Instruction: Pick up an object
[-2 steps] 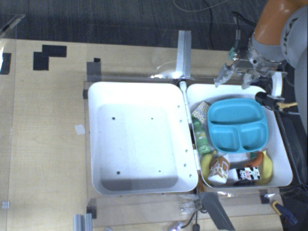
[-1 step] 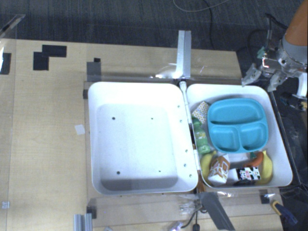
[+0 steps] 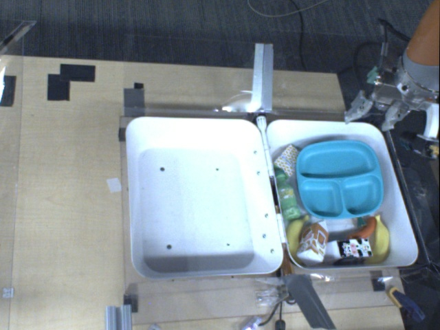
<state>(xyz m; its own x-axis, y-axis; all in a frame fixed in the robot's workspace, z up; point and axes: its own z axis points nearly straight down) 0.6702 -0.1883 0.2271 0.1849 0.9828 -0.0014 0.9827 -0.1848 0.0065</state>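
Carton (image 3: 314, 241): near edge of right bin (image 3: 405, 205), upright beside banana (image 3: 294, 234); I'd pick this one.
Tray (image 3: 340, 177): blue, mid-bin, too broad to pinch.
Claw (image 3: 377, 113): beyond the bin's far rim, carrying nothing; whether spread or clenched I cannot tell.
Approach: descend vertically, straddling the carton.

Probably a lab: taped bench (image 3: 62, 184) (cables (image 3: 289, 5) trailing).

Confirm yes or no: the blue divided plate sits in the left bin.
No, the blue divided plate lies in the right bin, beside the left bin.
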